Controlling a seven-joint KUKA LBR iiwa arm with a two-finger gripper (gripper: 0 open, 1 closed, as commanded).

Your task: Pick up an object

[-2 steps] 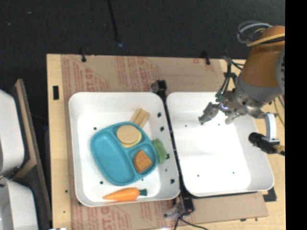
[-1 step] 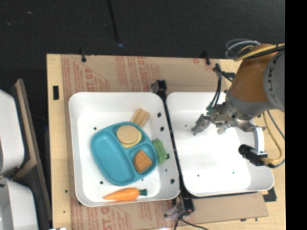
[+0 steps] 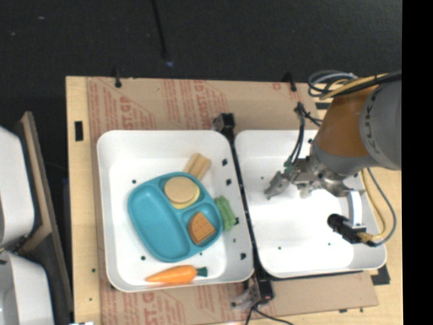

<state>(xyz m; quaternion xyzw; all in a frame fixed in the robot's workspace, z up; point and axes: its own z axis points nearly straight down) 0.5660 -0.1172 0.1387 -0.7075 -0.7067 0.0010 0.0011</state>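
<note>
Nearest the camera, in the left bin (image 3: 108, 181), a smooth orange carrot (image 3: 177, 274) with a small green stub at its right end lies flat along the near wall. Just beyond it rests a glossy teal divided tray (image 3: 159, 225), rounded at the corners and set at a slant. A brown, waffle-textured biscuit piece (image 3: 201, 227) lies in its right compartment, and a pale tan round disc (image 3: 182, 189) lies in its far compartment. A small green piece (image 3: 225, 212) lies touching the tray's right edge. Past the disc, a light wooden block (image 3: 198, 164) pokes out from the tray's far rim. Both bins are shallow, white, matte plastic with rounded corners, and they sit side by side on the pale wooden worktop (image 3: 84, 249), which has a printed cardboard sheet (image 3: 155, 103) under its far half. My gripper (image 3: 276, 187) hangs over the right bin (image 3: 298, 263), near that bin's left wall, pointing left toward the divider. Its metal tips look dull grey, and I cannot tell whether they are spread or pressed together. I can see nothing between them. Behind it, my orange band (image 3: 342, 124) and grey arm shell reach in from the right.
</note>
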